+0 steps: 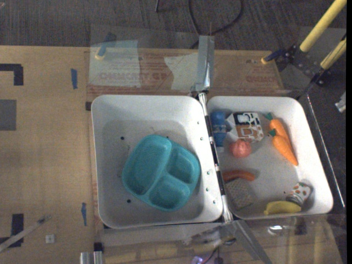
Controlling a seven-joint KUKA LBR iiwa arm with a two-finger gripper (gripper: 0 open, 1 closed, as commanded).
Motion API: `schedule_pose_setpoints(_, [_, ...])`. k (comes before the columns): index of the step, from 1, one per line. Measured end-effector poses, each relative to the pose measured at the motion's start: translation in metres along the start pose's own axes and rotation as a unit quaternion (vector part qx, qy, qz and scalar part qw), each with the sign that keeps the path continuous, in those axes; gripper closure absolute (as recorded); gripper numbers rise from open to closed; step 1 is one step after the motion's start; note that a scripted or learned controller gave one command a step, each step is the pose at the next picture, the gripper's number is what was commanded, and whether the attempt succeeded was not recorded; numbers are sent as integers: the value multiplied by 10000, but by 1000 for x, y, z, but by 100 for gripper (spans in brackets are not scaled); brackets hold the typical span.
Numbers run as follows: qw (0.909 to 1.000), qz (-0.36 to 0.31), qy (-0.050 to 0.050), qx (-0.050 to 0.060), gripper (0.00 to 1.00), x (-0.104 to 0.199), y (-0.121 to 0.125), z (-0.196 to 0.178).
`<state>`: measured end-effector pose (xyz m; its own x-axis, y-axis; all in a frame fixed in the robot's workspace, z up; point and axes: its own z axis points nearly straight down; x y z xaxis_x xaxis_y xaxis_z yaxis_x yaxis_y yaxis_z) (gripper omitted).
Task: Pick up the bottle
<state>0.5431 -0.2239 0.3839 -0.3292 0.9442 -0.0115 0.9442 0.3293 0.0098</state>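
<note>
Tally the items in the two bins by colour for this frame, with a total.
Teal: 1, divided plastic plate
Blue: 1, small bottle
Orange/red: 4, two carrots, round ball, sausage
Yellow: 1, banana
White patterned: 2, carton, spotted cup
Grey: 1, flat pad
Total: 10

Teal tray (160, 172) in L bin (104, 147); carrots (282, 140), banana (281, 207), red ball (241, 148) in R bin (316, 164).

Bench (49, 147) bearing two white bins (104, 114)
</note>
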Motion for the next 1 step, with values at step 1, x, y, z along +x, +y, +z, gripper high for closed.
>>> schedule_pose_setpoints(1, [9988, -485, 30, 22, 100, -16, 44, -52])
